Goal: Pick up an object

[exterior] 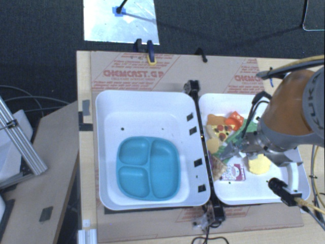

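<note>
In the right bin [238,200], a small heap of toys [223,136] is crowded against the wall it shares with the left bin [109,105]. At the far end of the heap lies an orange piece [216,119] with a red piece [234,120] just beside it. A pizza slice [222,131] with red dots lies just in front of them. A green strip [250,126] runs slantwise on the arm's side of these. Nearer the front, a pink packet [234,173] lies flat on the bin floor. A yellow lump [259,164] sits just to its right, close under the arm [292,111].

The arm reaches in from the right and covers much of the right bin's far half, its orange band broad and plain to see. Its end effector [232,149] is down low in the middle of the heap, between the pizza slice and the pink packet. From here I cannot tell how wide it stands, nor whether it has hold of anything; the metal parts blur into the toys around them.

The left bin holds one thing, a blue plate [149,168] with three compartments, lying flat towards the front. Both bins rest on a cardboard sheet [132,72] with red lettering, spread over the counter [86,151]. Two clamps [151,52], one dark and one yellow, grip its far edge. Beyond that, a silver sheet [121,14] lies on the dark floor.
</note>
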Tool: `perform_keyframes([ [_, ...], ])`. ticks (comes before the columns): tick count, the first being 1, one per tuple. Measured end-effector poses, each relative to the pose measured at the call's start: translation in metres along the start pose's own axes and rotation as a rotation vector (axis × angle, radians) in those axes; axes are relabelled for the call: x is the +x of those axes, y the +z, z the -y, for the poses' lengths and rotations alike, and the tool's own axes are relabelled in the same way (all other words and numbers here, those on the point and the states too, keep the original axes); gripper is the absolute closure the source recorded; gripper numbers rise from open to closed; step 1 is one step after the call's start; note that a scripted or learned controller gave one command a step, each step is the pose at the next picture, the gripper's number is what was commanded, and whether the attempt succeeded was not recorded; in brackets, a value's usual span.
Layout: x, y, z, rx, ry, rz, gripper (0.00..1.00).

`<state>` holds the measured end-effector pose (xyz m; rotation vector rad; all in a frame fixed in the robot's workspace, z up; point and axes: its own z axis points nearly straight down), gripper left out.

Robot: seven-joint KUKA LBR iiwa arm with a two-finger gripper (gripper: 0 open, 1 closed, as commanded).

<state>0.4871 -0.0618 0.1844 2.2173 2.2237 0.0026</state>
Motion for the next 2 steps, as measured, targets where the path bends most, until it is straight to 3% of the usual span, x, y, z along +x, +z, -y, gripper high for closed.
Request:
perform_keyframes([
  [2, 0.0000, 0.0000, 0.0000, 0.000, 0.000, 0.000, 0.00],
])
